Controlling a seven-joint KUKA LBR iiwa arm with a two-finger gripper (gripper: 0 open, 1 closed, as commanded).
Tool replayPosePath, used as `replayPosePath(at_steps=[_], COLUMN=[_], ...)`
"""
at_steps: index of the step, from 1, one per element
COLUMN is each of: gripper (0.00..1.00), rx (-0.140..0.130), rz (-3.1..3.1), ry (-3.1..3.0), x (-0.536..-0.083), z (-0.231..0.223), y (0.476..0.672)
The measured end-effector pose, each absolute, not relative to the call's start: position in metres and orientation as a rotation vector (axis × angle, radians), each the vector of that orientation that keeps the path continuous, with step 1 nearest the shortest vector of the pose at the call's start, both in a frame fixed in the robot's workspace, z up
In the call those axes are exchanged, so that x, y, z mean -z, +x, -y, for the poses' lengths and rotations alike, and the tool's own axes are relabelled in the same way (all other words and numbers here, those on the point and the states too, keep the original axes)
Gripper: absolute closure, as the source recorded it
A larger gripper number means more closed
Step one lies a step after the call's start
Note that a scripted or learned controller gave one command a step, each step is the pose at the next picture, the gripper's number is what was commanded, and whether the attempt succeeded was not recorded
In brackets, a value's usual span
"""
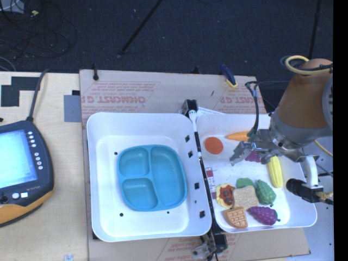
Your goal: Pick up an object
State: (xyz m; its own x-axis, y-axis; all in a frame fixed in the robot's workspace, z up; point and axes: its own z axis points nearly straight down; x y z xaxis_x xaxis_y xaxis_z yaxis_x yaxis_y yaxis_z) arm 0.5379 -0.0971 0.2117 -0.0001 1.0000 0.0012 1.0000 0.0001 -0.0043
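While the arm (pixel 302 99) is reaching in from the right, we are seeing its gripper (pixel 247 154) hanging low over the right bin (pixel 307 219), just above a small purple thing (pixel 252 156); we cannot tell how far it is open or whether it is holding anything. Beside it are lying a carrot (pixel 237 136), a tomato (pixel 213 145) and corn (pixel 275 171), while a blue divided plate (pixel 150 177) is sitting in the left bin (pixel 100 145)

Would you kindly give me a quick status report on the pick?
Gripper low in right bin, above purple toy. Nothing visibly held. Carrot, corn close by.
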Motion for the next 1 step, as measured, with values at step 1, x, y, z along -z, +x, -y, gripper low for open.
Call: replayPosePath(at_steps=[1], gripper=[0.0], rx=[-0.009], rz=[2.215], ry=[-2.227], x=[-0.1501], z=[0.1935], y=[0.5757])
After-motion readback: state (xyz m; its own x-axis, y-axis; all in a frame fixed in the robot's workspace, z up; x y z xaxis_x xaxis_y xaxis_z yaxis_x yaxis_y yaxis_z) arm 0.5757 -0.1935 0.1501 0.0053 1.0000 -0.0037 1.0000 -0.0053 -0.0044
